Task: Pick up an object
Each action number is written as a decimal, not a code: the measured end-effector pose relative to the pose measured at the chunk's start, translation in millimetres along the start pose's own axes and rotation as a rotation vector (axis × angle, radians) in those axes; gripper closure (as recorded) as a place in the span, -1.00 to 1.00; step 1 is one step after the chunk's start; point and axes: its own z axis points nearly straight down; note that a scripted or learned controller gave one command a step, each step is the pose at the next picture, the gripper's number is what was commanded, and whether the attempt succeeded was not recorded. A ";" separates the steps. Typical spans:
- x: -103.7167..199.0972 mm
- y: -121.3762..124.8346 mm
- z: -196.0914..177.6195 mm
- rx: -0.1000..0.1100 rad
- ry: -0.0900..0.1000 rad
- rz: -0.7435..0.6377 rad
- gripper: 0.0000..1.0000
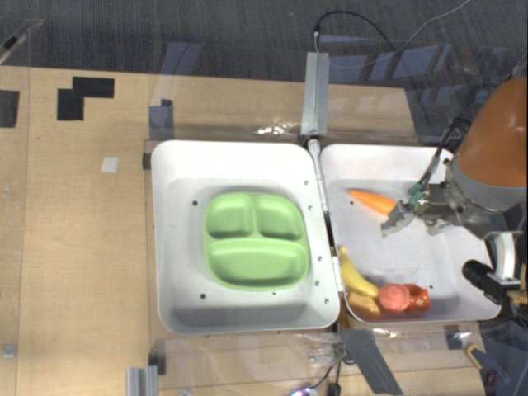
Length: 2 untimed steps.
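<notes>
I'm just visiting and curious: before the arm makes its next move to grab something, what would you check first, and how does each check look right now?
1. Something to pick lies in the right bin: ok, a carrot, a banana and a red toy.
2. Gripper near a target: ok, it sits right beside the carrot's thick end.
3. Carrot apart from other items: ok, it lies alone.
4. Fingers open for grasping: cannot tell.
5. Anything held already: cannot tell.
6. Banana easy to take: not ok, it lies against the bin wall and the red toy.

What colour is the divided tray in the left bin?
Light green, seen clearly in the camera view: the divided tray lies in the left bin.
</notes>
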 end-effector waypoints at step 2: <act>-25.5 119.0 135.2 -0.010 -0.001 0.009 -1.00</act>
